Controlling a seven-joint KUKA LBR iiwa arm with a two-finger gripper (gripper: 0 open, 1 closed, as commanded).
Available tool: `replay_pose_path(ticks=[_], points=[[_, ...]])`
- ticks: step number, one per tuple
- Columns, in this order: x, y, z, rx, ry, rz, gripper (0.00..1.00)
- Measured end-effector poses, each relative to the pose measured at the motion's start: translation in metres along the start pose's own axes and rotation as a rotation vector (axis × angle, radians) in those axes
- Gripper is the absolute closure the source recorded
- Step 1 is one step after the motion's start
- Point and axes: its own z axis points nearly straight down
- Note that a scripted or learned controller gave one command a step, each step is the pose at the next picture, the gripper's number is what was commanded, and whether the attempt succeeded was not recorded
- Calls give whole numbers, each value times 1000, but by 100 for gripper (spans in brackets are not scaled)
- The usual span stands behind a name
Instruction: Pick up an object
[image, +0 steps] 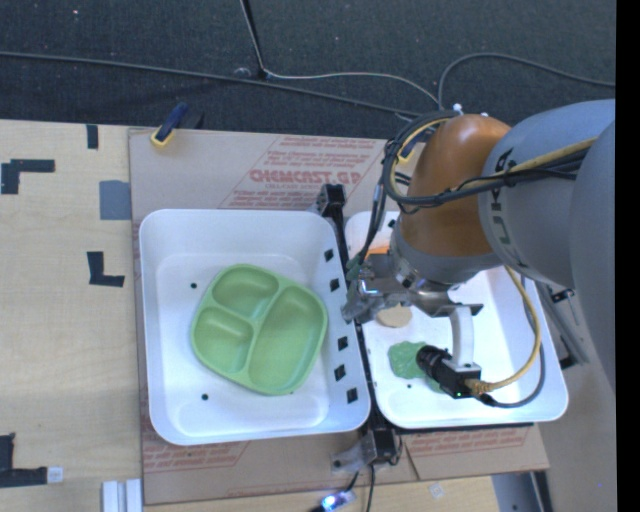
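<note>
My gripper (368, 300) hangs low over the left part of the right bin (520, 405), close to the divider between the bins. Right beside it lies a small tan round piece (397, 317), partly covered by the wrist. A soft green object (404, 358) rests just in front of that on the bin floor. A bit of something orange (377, 250) peeks out behind the arm. The bulky orange-banded wrist (450, 190) hides much of the bin.
In the left bin (165, 300) sits a light green divided plate (260, 328). Black clips (342, 300) line the wall between the bins. A black connector with a yellow cable (446, 372) hangs off the arm over the right bin's front.
</note>
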Motion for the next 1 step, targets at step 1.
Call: replay_pose_path(ticks=[1], points=[[47,5,8,0,-1,2,100]])
